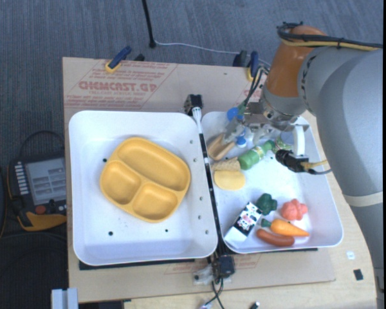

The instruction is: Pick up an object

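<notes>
Near the far end of the right bin point(327, 219) we see a green bottle-shaped toy point(255, 156) lying on its side. Just beside it toward the divider lies a tan, bread-like piece point(220, 148), and a small blue object point(233, 114) shows above both, close under the wrist. The gripper point(257, 129) hangs over this cluster. We cannot tell how far it is spread, nor whether it has hold of anything, since wrist hardware and toys overlap there.

Below the cluster we see a pale yellow disc point(229, 179) on the bin floor near the divider. Toward the near end lie a dark green broccoli-like toy point(267, 203), a pink-red lumpy toy point(294, 209), an orange carrot point(287, 228), a reddish-brown sausage point(275, 238) touching the carrot's near side, and a small black-and-white carton point(246, 219) tilted against the near left corner.

The left bin point(90, 237) bears a yellow three-compartment tray point(145, 177), set at a slant near its middle.

The arm point(347, 95) enters from the right, its orange band point(289, 66) just above the wrist, with black cables along its top. Both bins rest on a brown board point(125, 85) printed with red lettering; a blue clamp point(118, 58) grips the board's far left edge. A handheld controller point(40, 182) lies on the grey carpet at left.
</notes>
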Action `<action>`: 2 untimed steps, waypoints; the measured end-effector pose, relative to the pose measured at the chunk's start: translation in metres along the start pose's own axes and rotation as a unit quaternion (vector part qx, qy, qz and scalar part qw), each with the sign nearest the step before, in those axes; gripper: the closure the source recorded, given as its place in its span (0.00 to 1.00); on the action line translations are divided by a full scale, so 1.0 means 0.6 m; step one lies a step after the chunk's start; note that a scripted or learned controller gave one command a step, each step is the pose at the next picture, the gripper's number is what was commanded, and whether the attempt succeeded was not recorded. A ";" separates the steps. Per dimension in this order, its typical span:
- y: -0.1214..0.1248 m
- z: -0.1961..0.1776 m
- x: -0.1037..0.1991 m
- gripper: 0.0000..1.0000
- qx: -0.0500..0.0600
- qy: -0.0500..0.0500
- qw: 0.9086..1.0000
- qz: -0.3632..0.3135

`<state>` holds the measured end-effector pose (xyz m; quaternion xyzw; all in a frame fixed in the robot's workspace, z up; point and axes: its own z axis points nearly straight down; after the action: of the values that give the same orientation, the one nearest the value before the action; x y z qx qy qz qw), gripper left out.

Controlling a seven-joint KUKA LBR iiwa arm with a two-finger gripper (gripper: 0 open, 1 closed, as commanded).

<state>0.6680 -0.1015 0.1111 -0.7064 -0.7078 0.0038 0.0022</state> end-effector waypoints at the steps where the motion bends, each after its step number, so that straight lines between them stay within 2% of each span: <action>1: 0.001 0.015 -0.001 0.00 -0.002 0.000 1.000 0.000; 2: 0.003 -0.005 0.002 1.00 -0.003 0.001 1.000 0.000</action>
<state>0.6700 -0.1002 0.1138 -0.7063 -0.7080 0.0008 0.0005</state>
